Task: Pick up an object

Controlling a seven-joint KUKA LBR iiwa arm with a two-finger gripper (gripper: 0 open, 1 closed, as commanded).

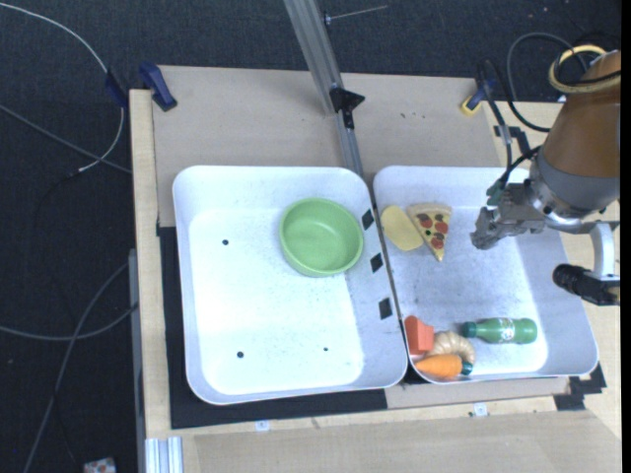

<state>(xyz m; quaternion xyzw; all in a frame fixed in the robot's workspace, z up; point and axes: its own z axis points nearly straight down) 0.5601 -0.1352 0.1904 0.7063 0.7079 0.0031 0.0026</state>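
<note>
Objects for picking sit mostly in the right bin (577, 358), bunched at its near edge. Nearest: orange carrot-like piece (440, 367) in the near left corner, touching a tan lumpy item (455, 345) just behind it. Red-orange block (418, 335) just left of those, against the bin's left wall. Green bottle (505, 331) lies on its side to the right of the tan item, white cap end pointing left, close to it.

Mid bin floor bare and speckled. Further back, pizza slice toy (433, 228), tip pointing toward the near side, with a yellow flat piece (400, 229) touching its left edge, both near the left wall.

Gripper (487, 236) hangs over the right bin, right of the pizza slice and apart from it, nothing seen between the fingers; open or closed cannot be told from this angle. Grey arm with orange band (584, 131) comes in from the right.

Left bin (266, 363) holds a green bowl (320, 236), upright, toward its far right part. Metal bar (315, 47) slants in from the far side between the bins.
</note>
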